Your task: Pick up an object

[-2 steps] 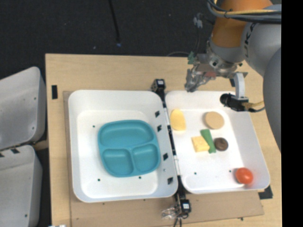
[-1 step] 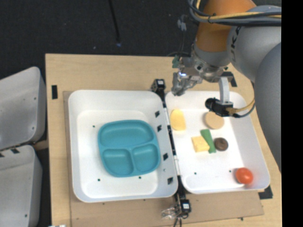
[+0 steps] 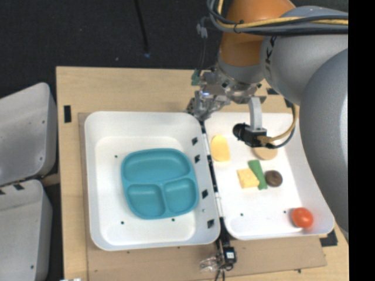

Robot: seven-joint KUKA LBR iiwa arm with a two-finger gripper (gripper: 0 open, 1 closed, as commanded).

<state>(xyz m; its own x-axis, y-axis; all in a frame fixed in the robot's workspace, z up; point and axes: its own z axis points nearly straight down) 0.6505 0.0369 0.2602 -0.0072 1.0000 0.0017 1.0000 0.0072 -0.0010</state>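
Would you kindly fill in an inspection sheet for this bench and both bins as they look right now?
Surface: wooden bench bearing a left bin and a right bin, side by side.
Job's things: in the right bin, a pale yellow piece, a yellow block touching a green stick, a brown ball and a red ball.
Clutter: teal divided tray in the left bin.
Grippers: pincer over the bins' far junction, holding nothing visible.
Cables: yellow and black bundle along the arm.
Surroundings: white panels at left, dark floor.
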